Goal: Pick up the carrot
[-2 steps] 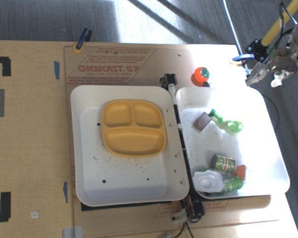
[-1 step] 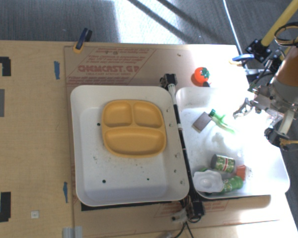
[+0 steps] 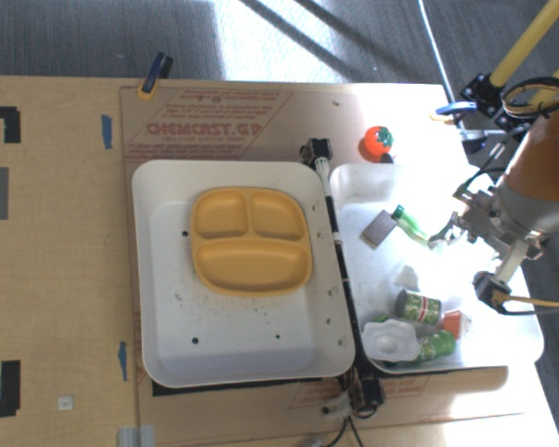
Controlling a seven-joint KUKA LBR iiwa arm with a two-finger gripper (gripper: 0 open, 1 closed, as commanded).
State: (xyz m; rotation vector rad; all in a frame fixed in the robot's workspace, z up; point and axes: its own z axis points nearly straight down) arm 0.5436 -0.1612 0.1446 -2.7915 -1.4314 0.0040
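In the right bin [image 3: 354, 189], near its front edge, a small orange-red piece [image 3: 453, 322] lies beside a green piece [image 3: 436, 345]; this looks like the carrot, though glare washes out its outline. My gripper [image 3: 444, 235] hangs over the middle of the right bin, well behind that orange piece. Its tip is just right of a green bottle-like object [image 3: 410, 223]. Nothing shows between its tips. The grey arm with its orange band [image 3: 538, 166] comes in from the right.
A grey block [image 3: 377, 229], a small can [image 3: 417, 305] and a white cup [image 3: 389, 342] also lie in the right bin. The left bin [image 3: 158, 324] holds a yellow divided plate [image 3: 252, 240]. A red tomato [image 3: 377, 142] sits on the bench behind the bins.
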